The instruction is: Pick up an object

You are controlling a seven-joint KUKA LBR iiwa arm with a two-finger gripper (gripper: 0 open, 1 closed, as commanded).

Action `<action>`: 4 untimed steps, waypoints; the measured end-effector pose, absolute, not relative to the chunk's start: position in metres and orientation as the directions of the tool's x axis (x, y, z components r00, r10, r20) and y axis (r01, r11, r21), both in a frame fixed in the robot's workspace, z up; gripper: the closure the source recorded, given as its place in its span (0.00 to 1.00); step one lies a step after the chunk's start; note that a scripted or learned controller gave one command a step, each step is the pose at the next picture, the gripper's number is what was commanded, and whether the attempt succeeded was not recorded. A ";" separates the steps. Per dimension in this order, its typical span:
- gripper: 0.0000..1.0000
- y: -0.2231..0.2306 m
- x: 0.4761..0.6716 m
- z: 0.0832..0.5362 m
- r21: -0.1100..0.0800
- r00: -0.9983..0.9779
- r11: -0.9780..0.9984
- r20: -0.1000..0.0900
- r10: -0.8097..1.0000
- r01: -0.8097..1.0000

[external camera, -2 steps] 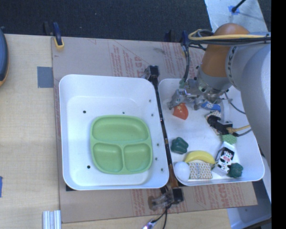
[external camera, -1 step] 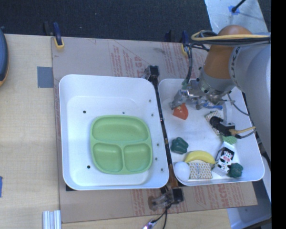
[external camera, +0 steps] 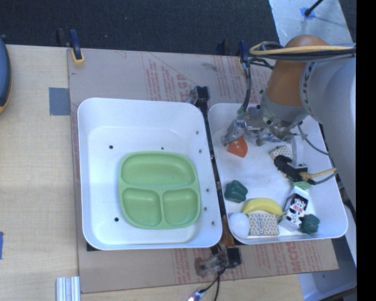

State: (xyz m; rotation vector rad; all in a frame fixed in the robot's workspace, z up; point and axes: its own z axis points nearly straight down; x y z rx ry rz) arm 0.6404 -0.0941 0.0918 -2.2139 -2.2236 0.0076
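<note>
Roughly: two white bins (external camera: 88, 168); one green tray (external camera: 158, 189); one banana (external camera: 263, 205).

We see an evenly, brightly lit bench (external camera: 31, 168). The left bin (external camera: 100, 130) is close to blown out, its white floor glaring with little surface detail. Soft shadows lie along its inner walls and under the green tray (external camera: 158, 190). The area beyond the bench is nearly black. The arm (external camera: 326, 74) looks slightly soft, and the small items in the right bin (external camera: 329, 199) are coarse and hard to resolve.
</note>
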 end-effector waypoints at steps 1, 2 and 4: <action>0.00 -0.098 0.644 0.092 -0.003 -0.003 0.003 -0.001 1.000 1.000; 0.00 -0.096 0.641 0.092 -0.005 -0.003 0.003 -0.001 1.000 1.000; 0.00 -0.101 0.638 0.092 -0.006 -0.003 0.003 -0.001 1.000 1.000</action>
